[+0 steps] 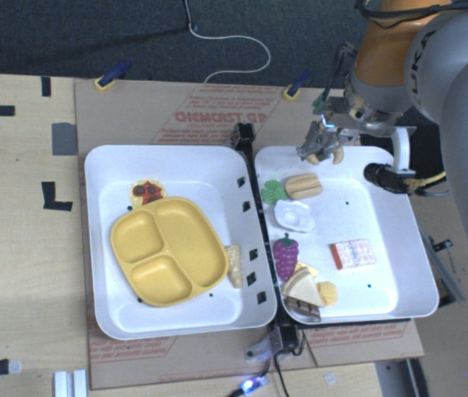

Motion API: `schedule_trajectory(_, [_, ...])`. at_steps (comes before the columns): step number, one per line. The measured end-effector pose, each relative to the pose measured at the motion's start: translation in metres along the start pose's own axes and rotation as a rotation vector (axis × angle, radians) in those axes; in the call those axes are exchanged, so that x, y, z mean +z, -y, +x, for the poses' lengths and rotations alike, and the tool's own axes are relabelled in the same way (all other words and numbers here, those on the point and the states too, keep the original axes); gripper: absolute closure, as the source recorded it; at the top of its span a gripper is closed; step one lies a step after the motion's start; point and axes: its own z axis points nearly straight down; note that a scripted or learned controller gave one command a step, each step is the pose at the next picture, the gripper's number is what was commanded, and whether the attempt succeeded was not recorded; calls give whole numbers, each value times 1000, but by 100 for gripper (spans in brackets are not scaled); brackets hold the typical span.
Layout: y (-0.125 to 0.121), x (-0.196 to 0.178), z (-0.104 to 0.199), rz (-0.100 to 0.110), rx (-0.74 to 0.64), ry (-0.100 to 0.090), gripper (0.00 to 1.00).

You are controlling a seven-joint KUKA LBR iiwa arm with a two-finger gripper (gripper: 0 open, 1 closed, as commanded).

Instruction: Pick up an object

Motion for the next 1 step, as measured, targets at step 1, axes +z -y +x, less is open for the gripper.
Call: schedule_trajectory(1, [-6, -7, -11, -1, 1, 0, 100])
